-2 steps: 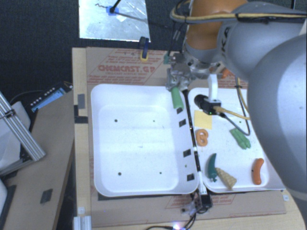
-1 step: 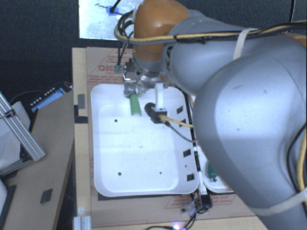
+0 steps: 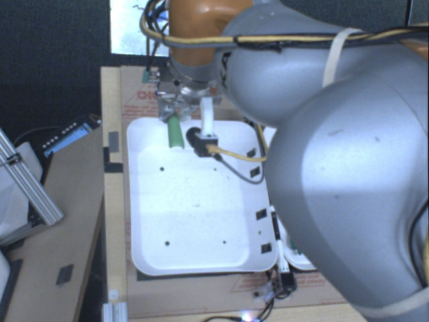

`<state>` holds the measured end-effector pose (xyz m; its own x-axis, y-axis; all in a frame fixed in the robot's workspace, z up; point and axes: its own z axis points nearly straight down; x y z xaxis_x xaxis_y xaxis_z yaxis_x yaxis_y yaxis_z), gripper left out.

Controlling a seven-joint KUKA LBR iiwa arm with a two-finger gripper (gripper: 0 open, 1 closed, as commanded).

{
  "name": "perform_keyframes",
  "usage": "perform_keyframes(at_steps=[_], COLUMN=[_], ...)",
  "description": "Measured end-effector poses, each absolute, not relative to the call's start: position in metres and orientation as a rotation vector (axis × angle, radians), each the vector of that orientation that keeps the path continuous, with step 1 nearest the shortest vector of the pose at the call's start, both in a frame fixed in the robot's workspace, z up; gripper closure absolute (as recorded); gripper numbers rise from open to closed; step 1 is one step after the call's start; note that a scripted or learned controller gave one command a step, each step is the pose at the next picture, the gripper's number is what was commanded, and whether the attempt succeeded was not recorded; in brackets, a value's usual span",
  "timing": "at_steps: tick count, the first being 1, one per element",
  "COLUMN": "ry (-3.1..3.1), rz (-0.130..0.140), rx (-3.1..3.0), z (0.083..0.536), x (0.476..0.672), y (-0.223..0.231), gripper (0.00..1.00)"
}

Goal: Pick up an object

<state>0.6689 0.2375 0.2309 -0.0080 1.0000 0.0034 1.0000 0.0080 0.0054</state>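
this is a robotics lab or test cell, not a home or shop. the landmark is the shallow white bin point(image 3: 194, 206) on a plain wooden bench point(image 3: 80, 200). over the bin's far edge and right side looms a big grey industrial arm point(image 3: 335, 146) with an orange band point(image 3: 201, 12), loose cables point(image 3: 234, 159) trailing from its wrist. left of the bin lie aluminium framing bars point(image 3: 30, 186). behind the bin hangs dark cloth backing point(image 3: 53, 45). black tape marks dot the bin's rim.

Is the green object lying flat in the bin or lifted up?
Lifted, it seems. The green object hangs upright just under the gripper, over the bin's far edge. Whether the jaws clamp it, cannot tell.
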Motion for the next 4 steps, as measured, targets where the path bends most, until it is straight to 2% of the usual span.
perform_keyframes(at_steps=[1, 2, 3, 4], ry=[2.218, 2.226, 2.226, 2.227], rz=[0.013, 0.017, 0.016, 0.012], rx=[2.218, 2.211, 2.210, 2.211], z=[0.309, 0.392, 0.472, 0.540], x=[0.670, 0.669, 0.668, 0.658], y=[0.212, 0.236, 0.235, 0.235], gripper=[1.00, 1.00, 1.00, 1.00])
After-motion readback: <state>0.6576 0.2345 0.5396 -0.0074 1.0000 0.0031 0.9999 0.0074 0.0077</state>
